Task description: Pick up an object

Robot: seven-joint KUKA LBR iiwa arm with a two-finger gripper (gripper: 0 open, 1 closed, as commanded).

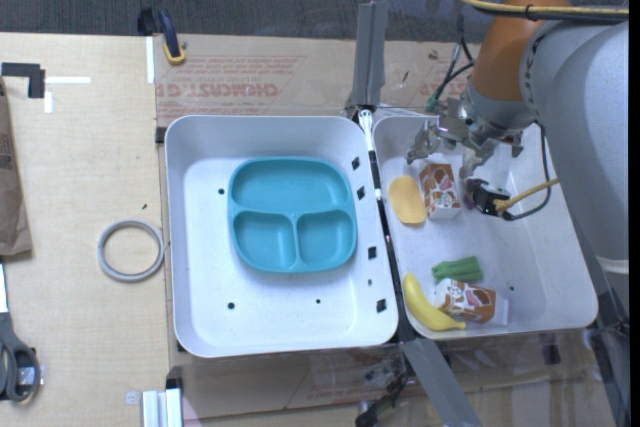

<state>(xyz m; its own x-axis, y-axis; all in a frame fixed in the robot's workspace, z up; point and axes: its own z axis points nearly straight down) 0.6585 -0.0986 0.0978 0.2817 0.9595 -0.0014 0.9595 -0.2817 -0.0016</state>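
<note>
The small printed carton (440,190) lies in the right bin (560,255), just beside the yellow oval piece (406,201), and looks light and stiff with a slick skin (best pinched across its narrow sides). The gripper (455,147) hangs directly over the carton's far end, fingers spread and holding nothing.

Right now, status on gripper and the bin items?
Gripper low in right bin, over brown-white packet. Nothing visibly held. Yellow piece touching packet's left.
</note>
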